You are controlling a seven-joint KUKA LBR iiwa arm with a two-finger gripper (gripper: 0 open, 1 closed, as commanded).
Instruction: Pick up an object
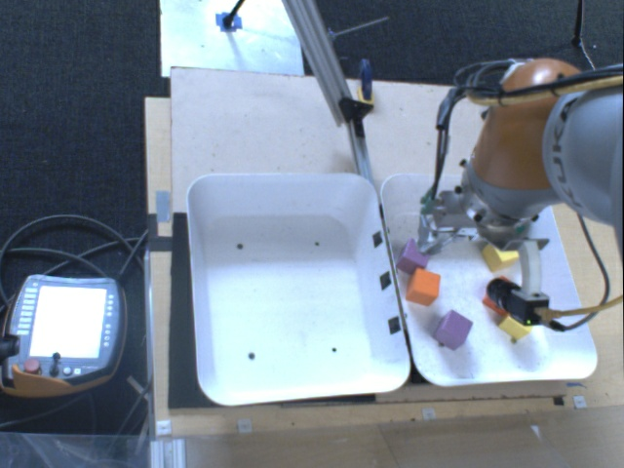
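My gripper (430, 235) hangs low over the right bin (575, 359), at its upper left, under the grey and orange wrist (517, 154). A purple block (412, 257) lies just below and left of the gripper tip, very close to it or touching. An orange cube (423, 287) sits beside that block, and a second purple cube (453, 329) lies nearer the front. A yellow block (500, 255) rests under the wrist. Another yellow block (515, 329) and a red piece (492, 306) lie at the right, partly hidden by a black part on the arm.
The left bin (210, 261) stands next to the right one, their rims meeting near the gripper. A slanted metal pole (322, 47) crosses the bench behind the bins. A teach pendant (60, 331) lies on the floor at the left.
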